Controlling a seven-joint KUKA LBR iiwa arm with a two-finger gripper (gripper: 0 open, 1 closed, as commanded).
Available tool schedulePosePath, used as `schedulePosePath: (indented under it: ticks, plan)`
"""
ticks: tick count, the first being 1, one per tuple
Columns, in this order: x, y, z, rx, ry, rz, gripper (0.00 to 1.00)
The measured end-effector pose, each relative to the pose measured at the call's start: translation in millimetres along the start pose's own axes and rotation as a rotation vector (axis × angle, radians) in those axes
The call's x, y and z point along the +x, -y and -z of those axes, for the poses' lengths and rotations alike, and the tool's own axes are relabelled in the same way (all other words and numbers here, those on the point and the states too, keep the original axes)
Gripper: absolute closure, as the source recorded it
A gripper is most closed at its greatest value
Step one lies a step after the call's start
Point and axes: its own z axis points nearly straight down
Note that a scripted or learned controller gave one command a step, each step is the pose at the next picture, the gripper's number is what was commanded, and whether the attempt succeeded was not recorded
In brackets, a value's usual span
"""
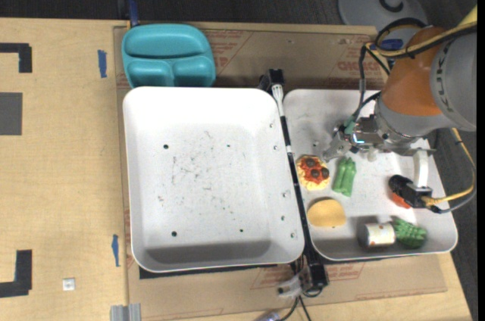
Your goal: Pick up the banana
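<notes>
My gripper (350,136) hung low over the right bin (312,113), in its far half, with the orange band of my arm (413,88) behind it toward the right. From above I could not tell whether it was open or closed, and I saw nothing held in it.

Just in front of it lay a green ridged toy (345,178). Its far end was close under my gripper, though I could not tell whether they touched. A toy pizza slice (313,171) lay just beside the green toy, near the wall between the bins. Nearer the front sat a rounded tan-yellow piece (327,213). In the front right corner a small white cylinder (378,234) lay touching a leafy green toy (410,234).

I could not tell where the banana was among these.

The left bin (204,176) stood just beside the right one. Behind it sat a teal divided tray (168,54) on the cardboard bench top (61,160).
</notes>
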Motion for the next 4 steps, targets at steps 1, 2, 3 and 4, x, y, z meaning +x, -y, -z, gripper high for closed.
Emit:
schedulePosePath:
  ticks: [1,2,3,4]
  plan:
    - [106.4,39.6,84.1,-0.002,-0.001,0.039,0.0]
    - [203.9,91.6,88.8,0.003,-0.001,0.125,0.0]
    - [332.3,116.3,61.0,0.0,0.0,0.364,0.0]
    - [331.2,116.5,-13.3,-0.004,-0.003,0.42,0.0]
